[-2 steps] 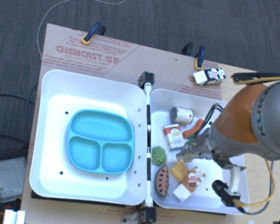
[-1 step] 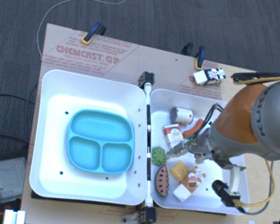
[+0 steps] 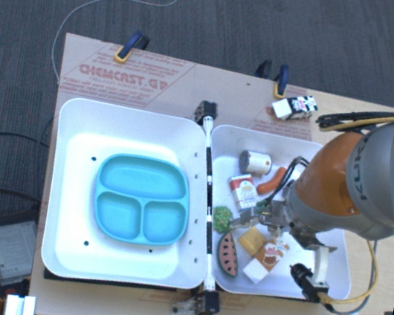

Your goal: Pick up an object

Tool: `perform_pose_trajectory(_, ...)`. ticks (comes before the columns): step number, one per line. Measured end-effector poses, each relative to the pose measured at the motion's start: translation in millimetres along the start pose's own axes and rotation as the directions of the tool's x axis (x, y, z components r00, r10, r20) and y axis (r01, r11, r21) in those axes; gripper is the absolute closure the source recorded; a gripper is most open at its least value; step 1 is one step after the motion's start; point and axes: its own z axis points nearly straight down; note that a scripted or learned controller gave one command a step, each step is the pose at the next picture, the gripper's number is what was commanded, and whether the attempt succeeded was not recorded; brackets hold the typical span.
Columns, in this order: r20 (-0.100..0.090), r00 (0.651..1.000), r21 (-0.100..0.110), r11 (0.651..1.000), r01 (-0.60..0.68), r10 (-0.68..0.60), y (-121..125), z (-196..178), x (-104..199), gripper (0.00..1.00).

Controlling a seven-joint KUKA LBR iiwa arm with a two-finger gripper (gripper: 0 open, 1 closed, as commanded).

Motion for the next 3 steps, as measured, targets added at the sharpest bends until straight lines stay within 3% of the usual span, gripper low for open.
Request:
perform_pose_trajectory(1, -0.006, 1.000, 0.006, 1.000, 0.004, -0.004, -0.1, -8.7, 2.7, 1.00)
perform_pose_trajectory(2, -0.016, 1.000, 0.020, 1.000, 0.010, -0.010, 102.3, -92.5, 25.7, 1.00)
perform_pose_trajectory(3, -0.015, 1.000, 0.023, 1.000, 0.008, -0.008, 69.0, -109.6, -11.4, 1.00)
